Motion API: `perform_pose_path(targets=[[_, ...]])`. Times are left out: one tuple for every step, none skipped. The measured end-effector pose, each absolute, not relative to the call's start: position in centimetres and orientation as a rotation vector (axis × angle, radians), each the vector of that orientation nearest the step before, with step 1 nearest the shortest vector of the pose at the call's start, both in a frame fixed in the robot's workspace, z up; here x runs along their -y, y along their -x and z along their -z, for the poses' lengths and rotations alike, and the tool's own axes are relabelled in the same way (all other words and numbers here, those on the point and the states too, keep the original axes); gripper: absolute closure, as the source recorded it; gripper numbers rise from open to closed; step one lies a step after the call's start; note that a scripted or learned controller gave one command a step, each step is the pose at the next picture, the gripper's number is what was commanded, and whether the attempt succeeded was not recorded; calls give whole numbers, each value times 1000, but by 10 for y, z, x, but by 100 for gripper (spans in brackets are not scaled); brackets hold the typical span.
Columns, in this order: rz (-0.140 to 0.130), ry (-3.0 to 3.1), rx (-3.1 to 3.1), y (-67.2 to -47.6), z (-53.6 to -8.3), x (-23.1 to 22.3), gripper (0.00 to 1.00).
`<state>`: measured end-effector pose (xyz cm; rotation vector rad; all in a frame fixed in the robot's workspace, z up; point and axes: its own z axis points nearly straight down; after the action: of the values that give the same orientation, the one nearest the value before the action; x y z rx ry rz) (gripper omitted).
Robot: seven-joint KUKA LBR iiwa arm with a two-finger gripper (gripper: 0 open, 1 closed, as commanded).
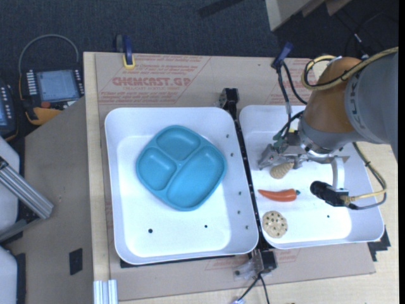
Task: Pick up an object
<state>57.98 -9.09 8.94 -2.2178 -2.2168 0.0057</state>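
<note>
one blue plate (181,167), one chili (278,194), one cookie (274,223); jaws (278,163) state unclear.

A brown board-topped bench (190,75) printed with faded red lettering carries two shallow white bins side by side, the left bin (120,170) larger, the right bin (316,230) touching it along a black divider strip (243,170)

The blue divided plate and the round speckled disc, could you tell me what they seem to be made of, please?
The blue divided plate looks like moulded plastic with a smooth, slightly glossy finish: uniform colour, soft rounded compartment ridges. The round speckled disc in the right bin looks like a toy cracker or cookie, probably matte plastic or foam; it is too small to be sure.
</note>
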Motion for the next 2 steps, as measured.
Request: perform_pose_path(targets=[[1,2223,2220,-581,-103,91,100],[3,2226,2223,-577,-150,99,100]])
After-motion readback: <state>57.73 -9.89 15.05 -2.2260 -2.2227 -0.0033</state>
